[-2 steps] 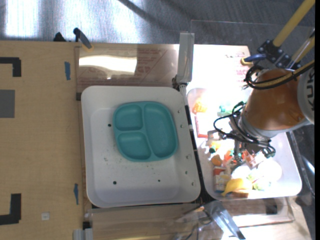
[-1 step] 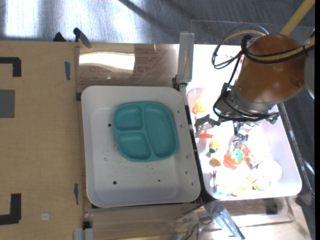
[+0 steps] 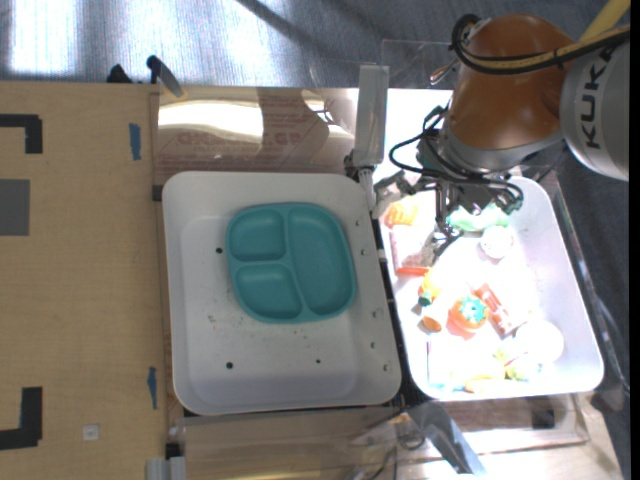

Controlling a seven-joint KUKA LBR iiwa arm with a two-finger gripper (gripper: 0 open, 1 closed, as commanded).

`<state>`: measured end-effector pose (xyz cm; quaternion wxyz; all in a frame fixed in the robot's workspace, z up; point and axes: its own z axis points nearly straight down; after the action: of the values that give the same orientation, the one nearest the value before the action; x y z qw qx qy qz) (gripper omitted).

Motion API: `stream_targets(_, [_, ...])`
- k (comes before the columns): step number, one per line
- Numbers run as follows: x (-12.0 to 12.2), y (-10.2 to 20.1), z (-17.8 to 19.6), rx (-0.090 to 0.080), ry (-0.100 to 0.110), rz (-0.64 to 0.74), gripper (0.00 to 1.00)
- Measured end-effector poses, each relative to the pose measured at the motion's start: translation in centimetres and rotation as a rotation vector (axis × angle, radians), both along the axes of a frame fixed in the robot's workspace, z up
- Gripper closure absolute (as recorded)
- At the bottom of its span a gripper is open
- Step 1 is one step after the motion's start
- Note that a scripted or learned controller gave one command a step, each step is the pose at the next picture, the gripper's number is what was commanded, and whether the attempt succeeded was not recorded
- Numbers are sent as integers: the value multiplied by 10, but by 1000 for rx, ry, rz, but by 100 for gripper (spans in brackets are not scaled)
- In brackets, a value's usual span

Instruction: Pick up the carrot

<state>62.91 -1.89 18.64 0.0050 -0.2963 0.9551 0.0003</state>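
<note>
Slim orange carrot (image 3: 411,267) lies flat in right bin (image 3: 575,298).

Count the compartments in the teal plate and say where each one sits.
3. The teal plate in the left bin has one compartment at upper left, one at lower left, and a long one down its right side.

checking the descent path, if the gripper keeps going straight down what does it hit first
Probably the green and white toy right under the gripper, in the right bin. The overexposed picture leaves depth unclear, so it may reach bare floor instead.
</note>
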Motion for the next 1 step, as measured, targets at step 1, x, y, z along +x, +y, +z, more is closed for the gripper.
stream_targets(1, [-73, -53, -1, -4, 5, 136, 0])
